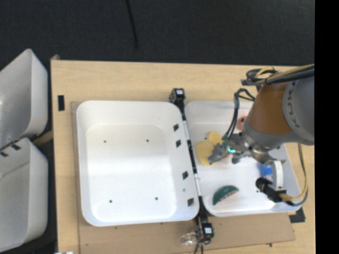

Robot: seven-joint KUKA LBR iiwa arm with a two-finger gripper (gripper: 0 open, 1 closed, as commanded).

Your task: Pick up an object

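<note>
As things lie at this moment, largest first, the entries run as follows:

- bench [122,81]: pale wood, bearing both bins side by side
- left bin [127,106]: white, shallow, a few small dark marks on its floor
- right bin [241,211]: white, shallow; every loose thing listed below lies in it
- arm [270,115]: grey with an orange band, reaching in from the view's right. It hangs over the middle and far side of the right bin and covers a good part of that bin's floor, so whatever lies beneath it is hidden
- gripper [219,155]: low in the right bin, near the wall it shares with the left bin. Open or closed cannot be told, the tip being small, dark and blurred
- larger yellow piece [203,150]: flat, pale, on the bin floor; beside or touching the gripper, unclear which
- smaller yellow piece [213,137]: just beyond the larger one, toward the far wall; whether the two are one thing is unclear
- green object [226,193]: dark, dome-shaped, near the front wall, apart from the gripper

Progress, as a judgement: the gripper is down at the larger yellow piece, the likely target. Nothing is seen held or lifted, so the grasp and the lift remain
</note>
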